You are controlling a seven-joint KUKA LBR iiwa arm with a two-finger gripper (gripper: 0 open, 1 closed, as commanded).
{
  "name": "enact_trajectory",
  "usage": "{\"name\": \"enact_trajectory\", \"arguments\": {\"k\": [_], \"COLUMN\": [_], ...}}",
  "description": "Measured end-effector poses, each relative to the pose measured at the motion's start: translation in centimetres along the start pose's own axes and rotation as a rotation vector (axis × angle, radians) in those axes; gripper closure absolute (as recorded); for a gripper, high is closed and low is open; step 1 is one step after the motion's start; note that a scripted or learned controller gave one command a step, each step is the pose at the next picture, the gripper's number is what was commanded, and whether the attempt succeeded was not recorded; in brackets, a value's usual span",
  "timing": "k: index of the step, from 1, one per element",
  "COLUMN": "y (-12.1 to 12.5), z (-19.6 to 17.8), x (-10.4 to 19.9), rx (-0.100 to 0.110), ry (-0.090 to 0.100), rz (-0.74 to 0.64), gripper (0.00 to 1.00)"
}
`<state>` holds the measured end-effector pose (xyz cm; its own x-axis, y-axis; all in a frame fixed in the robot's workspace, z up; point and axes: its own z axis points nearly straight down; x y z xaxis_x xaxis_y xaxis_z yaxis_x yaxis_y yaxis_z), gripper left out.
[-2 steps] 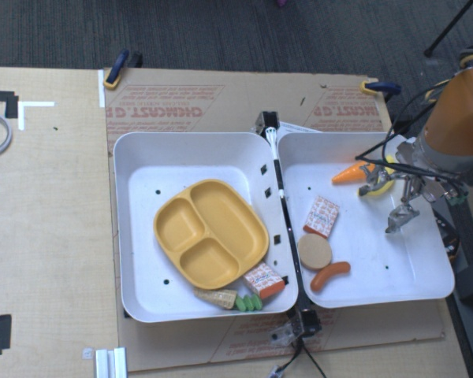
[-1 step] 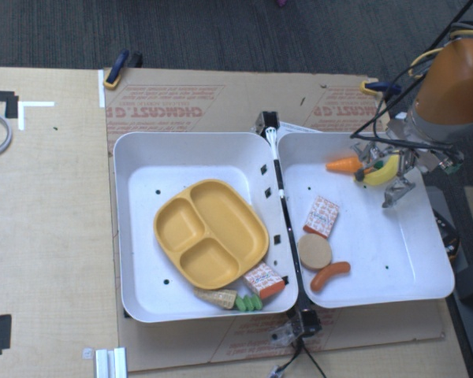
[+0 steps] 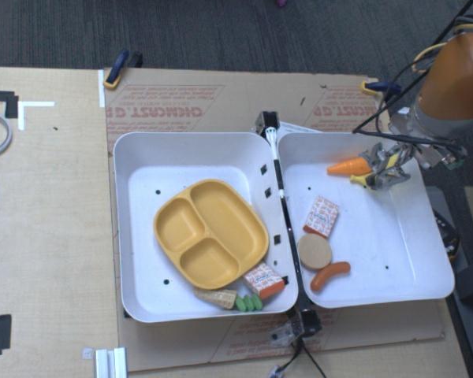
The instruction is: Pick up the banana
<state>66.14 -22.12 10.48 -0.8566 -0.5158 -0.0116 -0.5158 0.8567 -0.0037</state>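
I have the gripper (image 3: 385,169) down at the far right corner of the right bin (image 3: 410,286), beside the carrot (image 3: 348,166). A sliver of yellow shows there, which I take to be the banana (image 3: 361,180), though it is too hidden to be sure. I judge this the grasp step. Gripper state: I cannot tell. Next I would lift and check that the yellow piece comes along.

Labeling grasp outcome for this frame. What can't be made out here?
- Gripper, camera view: small and cluttered by cables, so its state is unreadable.
- Banana: just a yellow sliver at the gripper, mostly covered by it; held or not is unclear.
- Carrot: its right end runs under the gripper.
- Arm: cut by the right edge.
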Motion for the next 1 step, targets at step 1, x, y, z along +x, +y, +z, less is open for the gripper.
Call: {"name": "enact_trajectory", "arguments": {"k": [1], "y": [6.61], "z": [-5.10], "x": [-3.88], "rx": [-0.002], "ry": [0.006], "rz": [-0.117], "gripper": [1.00]}}
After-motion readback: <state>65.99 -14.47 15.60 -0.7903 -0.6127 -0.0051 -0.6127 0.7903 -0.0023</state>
